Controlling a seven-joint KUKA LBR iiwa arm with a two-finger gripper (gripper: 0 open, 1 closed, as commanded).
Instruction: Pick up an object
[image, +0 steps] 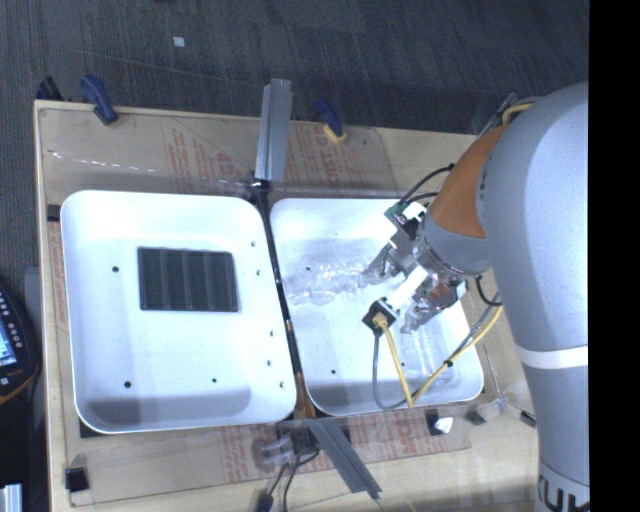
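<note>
Found, in the shallow white left bin (75, 300), a dark grey ribbed rectangular slab (188, 279) lying flat near the middle, well apart from every wall. Judged it stiff and fairly light, but low and broad: hard to pinch from above except across its shorter span, along the ribs' direction.

Moved on to the shallow white right bin (330, 390) and made out a crumpled clear plastic wrapper or film (325, 280) on the floor, left of centre, just beside the divider side. Could not settle its exact outline against the white. Judged it very light, soft and slippery, likely to crush or slide rather than resist; reckoned a raised fold or bunched ridge the best place to take hold, not a flat edge.

Saw the two-finger gripper (405, 290) low over the same bin, just right of the film, with a yellow cable (398, 365) looping beneath it. Could not tell whether released or clenched, nor whether touching the film. Noted nothing visibly held. Placed the grey arm with its orange band (520, 200) at far right.
</note>
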